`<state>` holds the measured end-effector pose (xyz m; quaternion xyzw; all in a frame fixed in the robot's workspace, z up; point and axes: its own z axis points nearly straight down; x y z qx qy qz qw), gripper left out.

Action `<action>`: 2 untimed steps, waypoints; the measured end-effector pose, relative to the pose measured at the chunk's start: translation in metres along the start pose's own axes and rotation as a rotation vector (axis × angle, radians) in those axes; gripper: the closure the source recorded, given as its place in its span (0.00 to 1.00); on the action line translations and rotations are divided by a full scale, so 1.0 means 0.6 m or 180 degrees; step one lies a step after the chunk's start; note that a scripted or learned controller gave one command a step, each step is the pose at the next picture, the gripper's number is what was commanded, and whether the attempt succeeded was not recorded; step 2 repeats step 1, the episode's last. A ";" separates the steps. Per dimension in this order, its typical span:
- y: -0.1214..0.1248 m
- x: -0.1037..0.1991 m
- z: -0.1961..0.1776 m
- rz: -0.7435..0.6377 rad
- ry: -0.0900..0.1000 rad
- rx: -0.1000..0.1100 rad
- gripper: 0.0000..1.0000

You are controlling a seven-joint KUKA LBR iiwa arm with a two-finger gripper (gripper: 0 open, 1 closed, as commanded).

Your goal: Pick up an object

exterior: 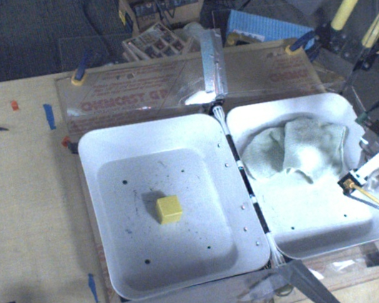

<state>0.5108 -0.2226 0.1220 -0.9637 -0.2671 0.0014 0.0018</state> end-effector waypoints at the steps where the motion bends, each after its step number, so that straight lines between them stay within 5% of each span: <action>1: -0.015 -0.004 -0.011 0.1072 -0.0001 -0.0004 1.00; 2: -0.015 -0.004 -0.011 0.1072 -0.0001 -0.0004 1.00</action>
